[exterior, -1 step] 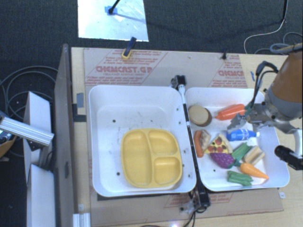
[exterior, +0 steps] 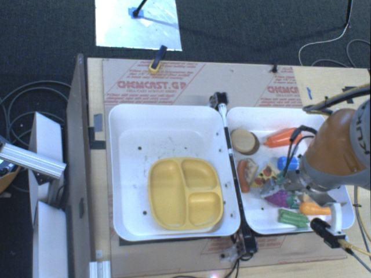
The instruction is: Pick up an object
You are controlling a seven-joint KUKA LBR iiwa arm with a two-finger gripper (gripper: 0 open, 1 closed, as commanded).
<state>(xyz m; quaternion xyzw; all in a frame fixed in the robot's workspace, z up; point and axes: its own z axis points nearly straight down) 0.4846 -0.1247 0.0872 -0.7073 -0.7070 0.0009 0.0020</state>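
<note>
The right bin (exterior: 255,116) holds several small toys. A round tan disc (exterior: 244,141) lies at its left, with an orange carrot-like piece (exterior: 283,136) beside it. Below them are a red and tan slice (exterior: 247,174), a multicoloured piece (exterior: 268,175), a blue piece (exterior: 288,163), a purple piece (exterior: 278,199), a green piece (exterior: 293,218) and a small orange piece (exterior: 316,209). My gripper (exterior: 285,183) is low in this bin, among the blue, multicoloured and purple pieces. The wrist hides what lies directly under it.
In the left bin (exterior: 145,120) lies a yellow divided plate (exterior: 185,193). A black bar (exterior: 229,149) runs along the rims between the two bins. The arm's orange band (exterior: 339,138) hangs over the right bin's right side.
</note>
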